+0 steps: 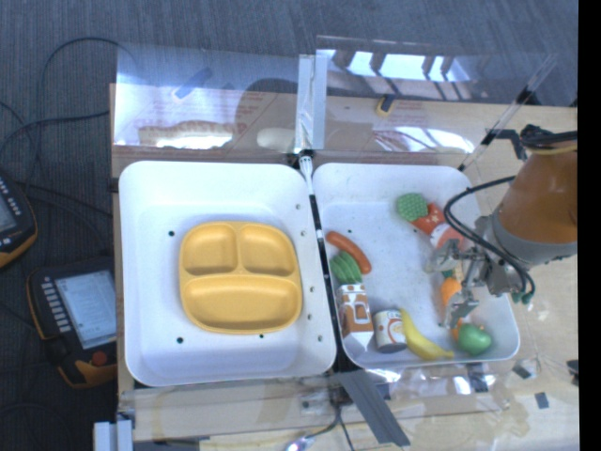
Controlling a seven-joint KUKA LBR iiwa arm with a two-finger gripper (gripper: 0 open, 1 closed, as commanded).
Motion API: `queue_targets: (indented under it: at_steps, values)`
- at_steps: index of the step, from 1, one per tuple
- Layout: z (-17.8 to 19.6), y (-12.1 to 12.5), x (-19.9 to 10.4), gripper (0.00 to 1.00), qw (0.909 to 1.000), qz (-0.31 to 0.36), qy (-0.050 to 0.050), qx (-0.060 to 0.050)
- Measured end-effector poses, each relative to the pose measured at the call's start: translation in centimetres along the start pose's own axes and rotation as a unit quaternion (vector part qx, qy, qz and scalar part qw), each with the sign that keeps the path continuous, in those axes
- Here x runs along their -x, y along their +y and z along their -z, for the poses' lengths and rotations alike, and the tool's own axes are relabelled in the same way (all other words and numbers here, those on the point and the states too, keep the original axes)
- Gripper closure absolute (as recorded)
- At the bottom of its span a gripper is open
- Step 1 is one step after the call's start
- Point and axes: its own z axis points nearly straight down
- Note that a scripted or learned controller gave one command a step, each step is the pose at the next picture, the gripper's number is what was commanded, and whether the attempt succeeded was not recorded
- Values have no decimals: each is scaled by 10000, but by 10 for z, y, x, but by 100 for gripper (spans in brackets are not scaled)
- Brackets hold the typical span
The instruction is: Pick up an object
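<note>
Looking down at a slant on the bench, two shallow white bins sit side by side. The left bin [141, 252] fills the centre-left of the frame and carries a yellow divided tray [240, 275] — three compartments, lying flat in the middle of the bin; the right bin [376, 184] sits in the centre-right and is crowded with toy food.

Along the right bin's left wall, a red sausage [348, 250] lies on a slant, a dark green cucumber [346, 268] just below it; below those a small orange-and-white carton [354, 309] stands beside a little can [388, 330]; a yellow banana [420, 338] curves along the lower edge toward a green pepper [475, 338] in the lower-right corner. Up in the bin's upper right, a green leafy piece [411, 206] touches a red one [430, 221].

The arm comes in from the right edge, its orange band [545, 195] big in the frame above a grey wrist; the gripper [467, 285] hangs low over the right side of the right bin — an orange carrot [451, 292] shows right at its metal fingers, but whether the claw is spread, narrow or clamped on it, I cannot tell; the hardware is too cluttered.
</note>
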Motion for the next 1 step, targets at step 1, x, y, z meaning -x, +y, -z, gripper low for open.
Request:
queue_targets:
  at_steps: [1]
  values:
    - [11,0,3,100,10000,6,-28,-24]
